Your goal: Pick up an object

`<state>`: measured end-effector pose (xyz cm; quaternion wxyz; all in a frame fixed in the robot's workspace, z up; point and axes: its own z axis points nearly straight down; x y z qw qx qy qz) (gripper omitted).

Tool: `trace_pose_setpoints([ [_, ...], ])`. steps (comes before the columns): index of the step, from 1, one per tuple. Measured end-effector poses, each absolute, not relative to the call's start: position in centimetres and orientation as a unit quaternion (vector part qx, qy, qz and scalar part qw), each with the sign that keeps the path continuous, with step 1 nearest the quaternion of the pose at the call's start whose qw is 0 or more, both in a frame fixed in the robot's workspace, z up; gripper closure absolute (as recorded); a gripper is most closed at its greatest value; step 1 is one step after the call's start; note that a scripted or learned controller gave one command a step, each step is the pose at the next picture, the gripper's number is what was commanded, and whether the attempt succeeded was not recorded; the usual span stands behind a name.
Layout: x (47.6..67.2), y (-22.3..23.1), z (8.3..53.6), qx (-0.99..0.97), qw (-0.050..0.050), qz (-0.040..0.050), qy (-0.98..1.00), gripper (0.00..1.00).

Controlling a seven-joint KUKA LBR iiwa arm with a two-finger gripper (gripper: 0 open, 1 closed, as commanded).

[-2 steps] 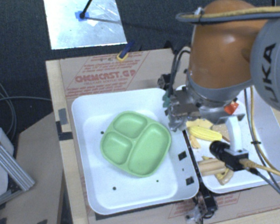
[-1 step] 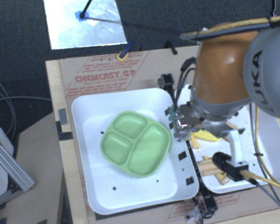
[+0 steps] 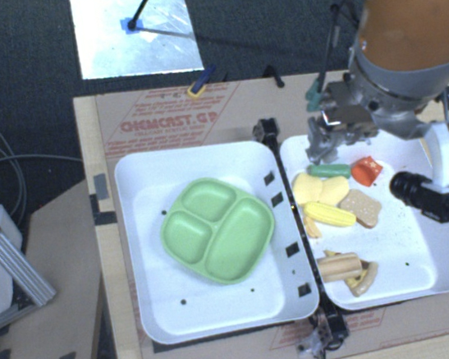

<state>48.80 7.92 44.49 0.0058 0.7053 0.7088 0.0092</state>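
Camera view: bench with two white bins side by side. Left bin (image 3: pixel 138 186) holds a green divided plate (image 3: pixel 217 229), roughly in its middle, slightly toward the near edge. Right bin (image 3: pixel 434 257) holds the toy food. Green pod-like piece (image 3: pixel 328 171) near the far-left corner, pale yellow lump (image 3: pixel 319 190) just below it and touching, yellow corn cob (image 3: pixel 330 215) overlapping that lump on its near side. Brown bread slice (image 3: pixel 363 207) just right of the corn. Red-orange piece (image 3: pixel 366 170) right of the green piece, near the far edge. Tan log-shaped piece (image 3: pixel 339 265) and a curved tan piece (image 3: pixel 363 278) lie together by the near-left corner. Arm comes in from the right over the right bin's far edge. Gripper (image 3: pixel 323 146) hangs above the far-left part, just above the green piece; nothing visible between the fingers, can't tell whether they are apart or together.
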Motion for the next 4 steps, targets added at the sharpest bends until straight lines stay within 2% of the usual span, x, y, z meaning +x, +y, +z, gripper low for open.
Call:
trace_pose_setpoints([
  [1,50.1,7.7,40.8,0.707,0.000,0.0000,0.707,1.00],
  [2,48.5,13.9,33.7,0.704,-0.002,-0.0014,0.711,1.00],
  [3,48.8,7.7,41.6,0.709,0.004,0.0043,0.706,1.00],
  [4,48.6,11.5,34.3,0.705,-0.001,-0.0012,0.709,1.00],
])
